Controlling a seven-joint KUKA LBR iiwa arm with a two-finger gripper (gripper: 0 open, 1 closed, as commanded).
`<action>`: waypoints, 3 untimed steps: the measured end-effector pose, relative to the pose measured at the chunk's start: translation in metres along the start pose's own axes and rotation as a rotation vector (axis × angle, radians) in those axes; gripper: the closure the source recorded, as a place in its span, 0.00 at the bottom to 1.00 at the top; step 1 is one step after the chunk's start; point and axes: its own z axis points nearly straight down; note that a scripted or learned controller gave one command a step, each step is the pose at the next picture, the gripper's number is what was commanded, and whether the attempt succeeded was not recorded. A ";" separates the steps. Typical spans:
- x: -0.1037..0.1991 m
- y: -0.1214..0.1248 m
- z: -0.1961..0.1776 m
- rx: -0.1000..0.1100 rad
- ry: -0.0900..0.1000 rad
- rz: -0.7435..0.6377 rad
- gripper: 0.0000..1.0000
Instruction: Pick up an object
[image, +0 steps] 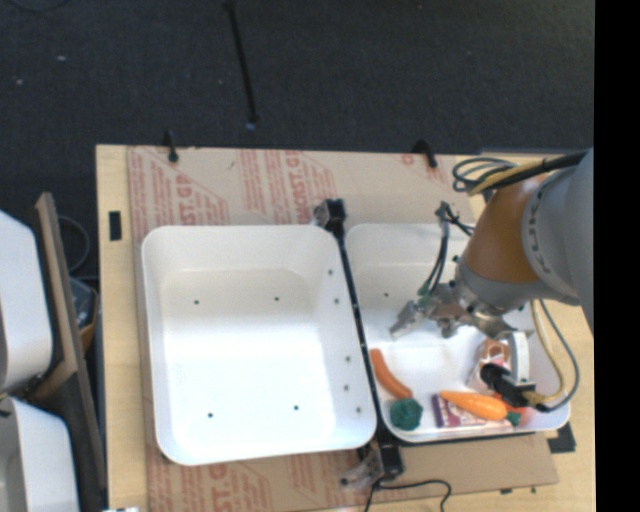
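arm: reaching over the right bin (400, 240) | gripper (418, 315): hanging above the bin's bare middle, grip state impossible to tell | sausage (389, 374): lying toward the bin's near edge | green ball (405, 412): sitting just beside the sausage's lower end | carrot (474, 404): resting at the bin's near right, on a flat packet (455, 416)

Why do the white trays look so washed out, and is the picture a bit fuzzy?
In the camera view, bright overhead light bleaches the left bin, leaving faint shadows along its walls; the whole view is soft, so the gripper and the toys near the orange carrot blur together.
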 end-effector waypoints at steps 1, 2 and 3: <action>0.026 0.000 0.000 0.000 0.000 -0.002 0.00; 0.027 -0.036 0.000 0.001 0.000 0.001 0.00; 0.031 -0.062 0.000 0.001 0.000 0.000 0.00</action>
